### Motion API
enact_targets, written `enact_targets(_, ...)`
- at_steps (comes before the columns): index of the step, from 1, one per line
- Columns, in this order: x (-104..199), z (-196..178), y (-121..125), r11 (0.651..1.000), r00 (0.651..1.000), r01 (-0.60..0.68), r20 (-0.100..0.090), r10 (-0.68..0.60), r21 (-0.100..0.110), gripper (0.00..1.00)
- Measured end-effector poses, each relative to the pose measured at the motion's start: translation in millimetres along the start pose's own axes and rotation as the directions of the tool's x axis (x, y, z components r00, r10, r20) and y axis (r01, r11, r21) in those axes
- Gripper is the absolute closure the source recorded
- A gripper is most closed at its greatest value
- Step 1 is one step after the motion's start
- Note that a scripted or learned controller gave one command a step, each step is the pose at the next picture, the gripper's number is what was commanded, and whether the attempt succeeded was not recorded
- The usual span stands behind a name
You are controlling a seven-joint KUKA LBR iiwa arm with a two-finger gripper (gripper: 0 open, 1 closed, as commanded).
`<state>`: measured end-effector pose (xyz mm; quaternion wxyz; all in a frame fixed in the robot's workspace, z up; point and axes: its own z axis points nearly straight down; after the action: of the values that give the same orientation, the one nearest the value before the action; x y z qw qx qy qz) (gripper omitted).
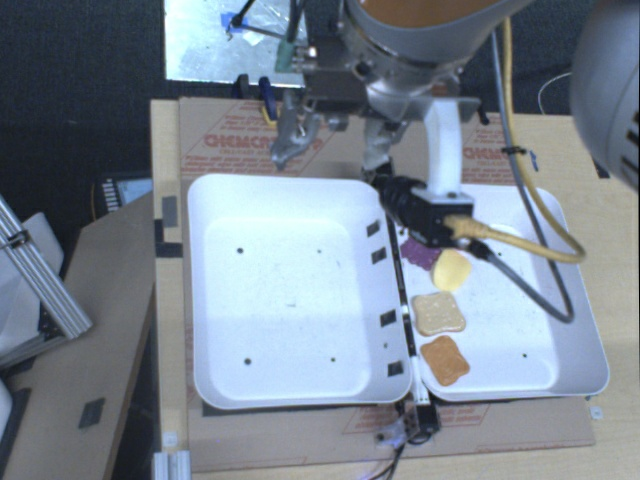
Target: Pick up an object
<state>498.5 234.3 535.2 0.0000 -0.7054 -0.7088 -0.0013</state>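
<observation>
My gripper (332,156) hangs high over the far rim of the left bin (215,268), open, with its fingers wide apart and nothing between them. Several small food-like objects lie in the right bin (560,358), close to the divider: a purple piece (419,257), a round yellow piece (453,269), a pale toast slice (439,314) and an orange-brown slice (445,359). The purple piece is partly hidden by a black fitting on the arm. All of them sit to the right of and nearer the camera than the gripper.
A black fitting (428,213) with a yellow cable (540,250) hangs over the right bin's far left corner. The arm's grey body (430,18) looms at the top. Cardboard (230,138) lies under the bins, and a metal frame (40,278) stands at the left.
</observation>
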Motion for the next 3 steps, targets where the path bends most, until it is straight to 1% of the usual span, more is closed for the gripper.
enact_targets(3, 0.0, 0.0, 0.0, 1.0, 1.0, 0.0, 0.0, 0.0, 0.0, 0.0)
